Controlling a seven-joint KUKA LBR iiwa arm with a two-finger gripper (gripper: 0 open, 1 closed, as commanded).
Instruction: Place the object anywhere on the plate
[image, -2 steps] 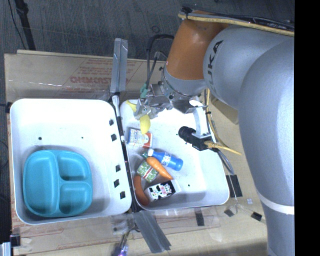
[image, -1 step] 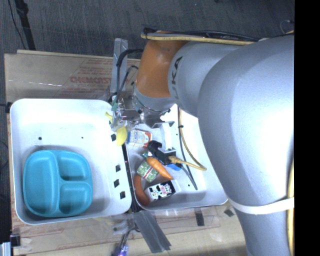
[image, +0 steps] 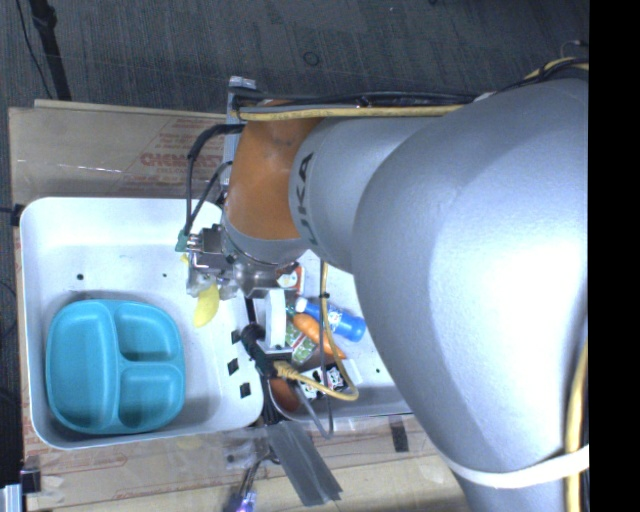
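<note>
pincer (image: 205, 292) w/ yellow obj (image: 204, 308), near plate (image: 115, 365)

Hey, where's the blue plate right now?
The blue plate lies in the lower left corner of the left white bin, left of the small yellow object under the arm's wrist.

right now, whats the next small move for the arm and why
Probably carry the gripper left and toward the near edge, over the blue plate. A small yellow object sits right at the gripper, apparently held, over the white bin floor just beside the plate, so it isn't above a compartment yet.
</note>
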